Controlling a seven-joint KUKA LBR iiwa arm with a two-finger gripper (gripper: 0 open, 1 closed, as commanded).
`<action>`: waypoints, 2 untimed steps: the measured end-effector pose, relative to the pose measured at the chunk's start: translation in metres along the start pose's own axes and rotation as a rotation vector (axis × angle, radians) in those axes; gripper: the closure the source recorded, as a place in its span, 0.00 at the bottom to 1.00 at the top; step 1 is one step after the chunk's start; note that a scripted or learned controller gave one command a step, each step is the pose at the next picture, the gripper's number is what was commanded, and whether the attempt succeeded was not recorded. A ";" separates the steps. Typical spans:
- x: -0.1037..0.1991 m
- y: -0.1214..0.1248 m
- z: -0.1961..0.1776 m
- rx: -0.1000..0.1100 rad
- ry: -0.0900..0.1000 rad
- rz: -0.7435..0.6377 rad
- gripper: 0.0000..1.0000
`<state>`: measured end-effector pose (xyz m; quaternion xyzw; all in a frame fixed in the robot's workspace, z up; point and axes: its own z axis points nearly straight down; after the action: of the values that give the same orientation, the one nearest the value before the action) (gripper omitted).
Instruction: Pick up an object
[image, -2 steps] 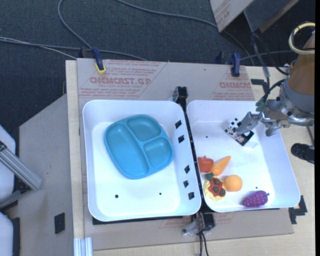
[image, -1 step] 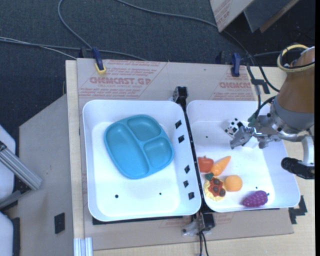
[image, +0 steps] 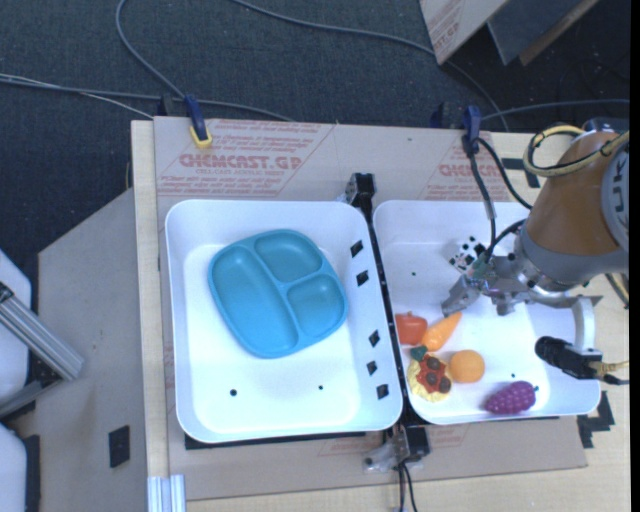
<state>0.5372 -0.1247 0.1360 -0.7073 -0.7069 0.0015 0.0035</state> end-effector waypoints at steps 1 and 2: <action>0.001 -0.001 0.053 0.000 0.000 0.000 0.00; 0.000 0.001 0.039 -0.007 -0.001 0.001 1.00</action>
<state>0.5379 -0.1242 0.0972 -0.7075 -0.7067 -0.0005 0.0008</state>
